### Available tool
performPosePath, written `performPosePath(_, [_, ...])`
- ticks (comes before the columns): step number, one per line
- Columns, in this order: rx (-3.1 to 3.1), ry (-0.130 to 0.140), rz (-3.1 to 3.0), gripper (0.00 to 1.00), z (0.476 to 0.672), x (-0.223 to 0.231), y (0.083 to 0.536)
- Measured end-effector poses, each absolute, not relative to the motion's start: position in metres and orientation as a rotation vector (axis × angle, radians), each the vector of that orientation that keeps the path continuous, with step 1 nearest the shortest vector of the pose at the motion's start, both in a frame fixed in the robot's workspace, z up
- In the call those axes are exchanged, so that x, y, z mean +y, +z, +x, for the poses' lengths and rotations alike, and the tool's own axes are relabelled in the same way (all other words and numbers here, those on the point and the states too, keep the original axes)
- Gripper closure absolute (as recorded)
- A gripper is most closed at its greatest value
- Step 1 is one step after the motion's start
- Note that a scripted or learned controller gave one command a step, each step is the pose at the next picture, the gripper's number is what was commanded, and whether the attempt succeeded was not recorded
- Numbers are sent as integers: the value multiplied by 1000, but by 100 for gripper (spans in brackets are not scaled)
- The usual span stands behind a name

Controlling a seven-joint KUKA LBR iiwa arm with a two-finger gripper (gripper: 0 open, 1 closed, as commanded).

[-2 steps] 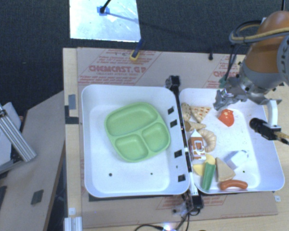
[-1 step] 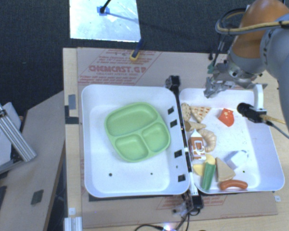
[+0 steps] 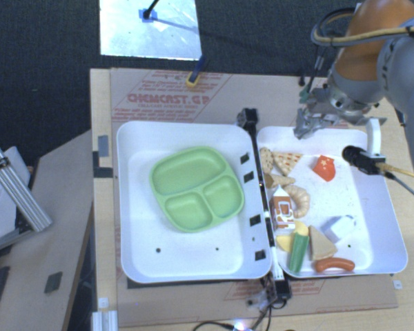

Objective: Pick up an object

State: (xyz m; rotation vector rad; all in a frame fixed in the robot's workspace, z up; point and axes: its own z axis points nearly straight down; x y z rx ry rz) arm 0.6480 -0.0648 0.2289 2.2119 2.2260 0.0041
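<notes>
The green tray (image 3: 195,188) lies alone in the left bin (image 3: 134,254). Right of it, toy food crowds the right bin's (image 3: 386,243) near-left corner, so a descent there risks pinching two pieces. The red piece (image 3: 323,167) lies apart. The gripper (image 3: 310,125) hovers above the far rim; its grip state I cannot tell.

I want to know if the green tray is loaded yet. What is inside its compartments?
The green tray lies in the left bin, and all three compartments look bare. What lies beneath it is covered. The toy food sits in the right bin.
</notes>
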Motion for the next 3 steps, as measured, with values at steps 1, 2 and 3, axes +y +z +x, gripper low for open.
performPosePath(1, [2228,1,2212,100,653,-62,219])
performPosePath(2, [2221,1,2219,100,653,-70,215])
performPosePath(3, [2220,4,2218,100,653,-77,232])
